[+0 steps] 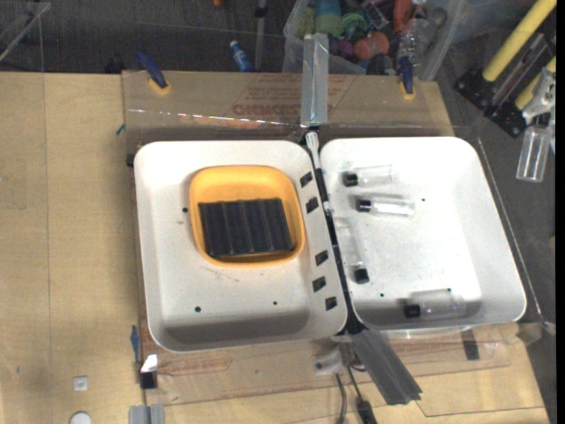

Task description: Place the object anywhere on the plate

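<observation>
Closest to the lens, a clear vial (433,306) with a black cap lies against the near wall of the right bin (459,237). The dark ridged block (245,226) lies flat on the orange plate (243,180), which rests in the left bin (163,263). Three more capped vials (384,206) lie in the right bin. The gripper (533,153) is at the right edge, outside both bins and well apart from the block; whether it is spread or closed cannot be told.
</observation>
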`<state>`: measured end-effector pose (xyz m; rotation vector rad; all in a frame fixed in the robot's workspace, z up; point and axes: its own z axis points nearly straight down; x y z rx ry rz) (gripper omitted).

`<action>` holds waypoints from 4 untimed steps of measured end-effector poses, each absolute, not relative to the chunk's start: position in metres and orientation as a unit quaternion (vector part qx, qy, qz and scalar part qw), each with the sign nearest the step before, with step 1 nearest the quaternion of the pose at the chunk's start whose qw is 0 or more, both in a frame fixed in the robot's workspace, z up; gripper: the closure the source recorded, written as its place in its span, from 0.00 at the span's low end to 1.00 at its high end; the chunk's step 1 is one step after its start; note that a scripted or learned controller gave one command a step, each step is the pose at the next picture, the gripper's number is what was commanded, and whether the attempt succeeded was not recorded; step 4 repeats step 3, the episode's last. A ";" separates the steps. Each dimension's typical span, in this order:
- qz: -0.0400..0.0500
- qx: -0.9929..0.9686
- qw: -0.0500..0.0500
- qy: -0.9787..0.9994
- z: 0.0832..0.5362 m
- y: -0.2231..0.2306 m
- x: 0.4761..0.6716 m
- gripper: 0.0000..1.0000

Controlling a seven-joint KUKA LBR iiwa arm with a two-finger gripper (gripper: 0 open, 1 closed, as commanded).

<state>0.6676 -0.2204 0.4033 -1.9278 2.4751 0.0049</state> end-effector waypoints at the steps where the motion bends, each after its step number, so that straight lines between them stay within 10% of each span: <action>1: -0.001 -0.744 0.003 0.668 0.436 -0.221 0.668 1.00; 4: -0.001 -0.904 0.003 0.427 0.435 -0.212 0.668 1.00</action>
